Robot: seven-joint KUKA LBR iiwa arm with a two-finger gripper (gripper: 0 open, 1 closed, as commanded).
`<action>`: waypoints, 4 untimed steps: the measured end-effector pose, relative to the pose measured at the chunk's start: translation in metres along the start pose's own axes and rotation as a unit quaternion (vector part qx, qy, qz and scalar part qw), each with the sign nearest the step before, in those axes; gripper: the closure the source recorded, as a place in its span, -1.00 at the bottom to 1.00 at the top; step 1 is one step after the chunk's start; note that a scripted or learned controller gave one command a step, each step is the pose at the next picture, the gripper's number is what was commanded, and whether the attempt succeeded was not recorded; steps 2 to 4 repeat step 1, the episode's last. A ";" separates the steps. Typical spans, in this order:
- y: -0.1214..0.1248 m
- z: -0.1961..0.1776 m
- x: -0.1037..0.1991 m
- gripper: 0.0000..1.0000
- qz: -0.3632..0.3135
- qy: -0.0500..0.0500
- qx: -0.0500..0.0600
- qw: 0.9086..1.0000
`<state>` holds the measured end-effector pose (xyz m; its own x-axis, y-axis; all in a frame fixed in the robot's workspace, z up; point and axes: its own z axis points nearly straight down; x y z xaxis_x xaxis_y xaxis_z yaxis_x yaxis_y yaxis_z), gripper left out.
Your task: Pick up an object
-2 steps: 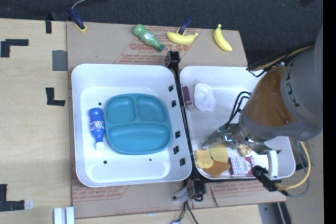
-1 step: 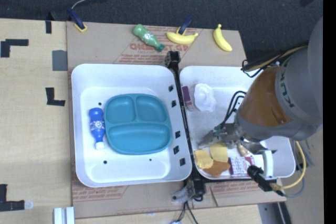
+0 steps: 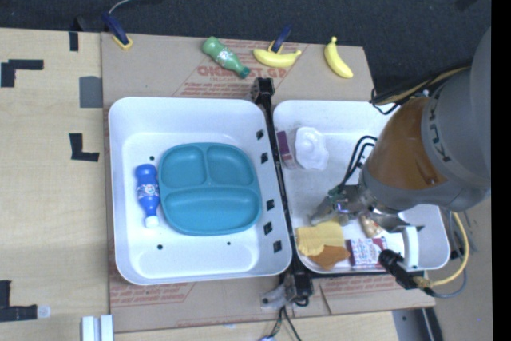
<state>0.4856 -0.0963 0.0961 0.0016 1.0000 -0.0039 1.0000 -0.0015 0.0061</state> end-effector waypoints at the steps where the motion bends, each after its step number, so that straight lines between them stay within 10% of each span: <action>1: 0.043 -0.088 0.039 1.00 -0.002 0.002 0.003 1.000; 4: 0.043 -0.088 0.039 1.00 -0.002 0.002 0.003 1.000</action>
